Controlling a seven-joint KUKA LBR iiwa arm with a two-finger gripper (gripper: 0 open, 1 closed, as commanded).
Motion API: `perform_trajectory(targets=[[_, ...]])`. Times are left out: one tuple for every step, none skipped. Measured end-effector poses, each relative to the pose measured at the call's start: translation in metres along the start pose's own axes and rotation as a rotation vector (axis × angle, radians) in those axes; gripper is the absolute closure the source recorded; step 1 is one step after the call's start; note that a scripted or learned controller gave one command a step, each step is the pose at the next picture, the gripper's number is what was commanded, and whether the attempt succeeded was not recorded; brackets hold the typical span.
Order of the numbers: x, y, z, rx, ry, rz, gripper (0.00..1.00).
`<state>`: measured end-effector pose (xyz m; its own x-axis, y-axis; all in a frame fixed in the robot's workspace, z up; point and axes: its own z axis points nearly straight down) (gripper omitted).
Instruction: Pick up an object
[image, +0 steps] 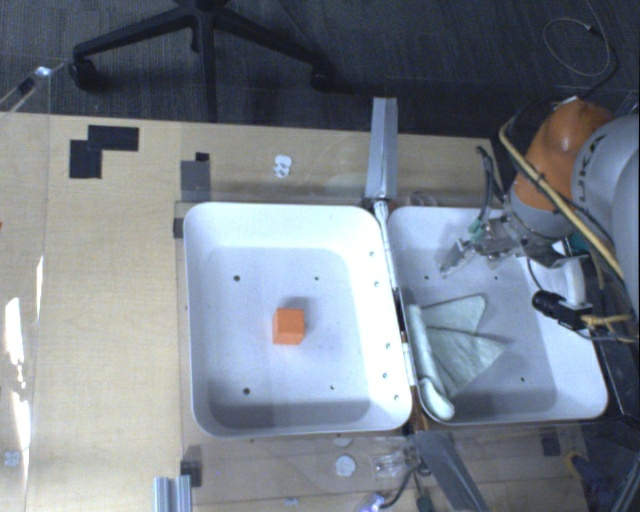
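Orange cube (289, 326): centre of left bin (210, 300). Gripper (462, 252): over right bin (560, 400), jaws' state cannot be told. Risk: arm far right; cube may be missed.

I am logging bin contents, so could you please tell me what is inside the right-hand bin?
The right bin holds a pale folded cloth with a white tube-like item along its left side. Anything beneath the cloth is covered.
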<state>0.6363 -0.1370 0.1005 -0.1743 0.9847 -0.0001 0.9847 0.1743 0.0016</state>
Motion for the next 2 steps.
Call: perform_trajectory(targets=[[0.000, 0.003, -0.013, -0.008, -0.002, -0.001, 1.00], [0.023, -0.008, -0.092, -0.005, -0.001, -0.070, 1.00]])
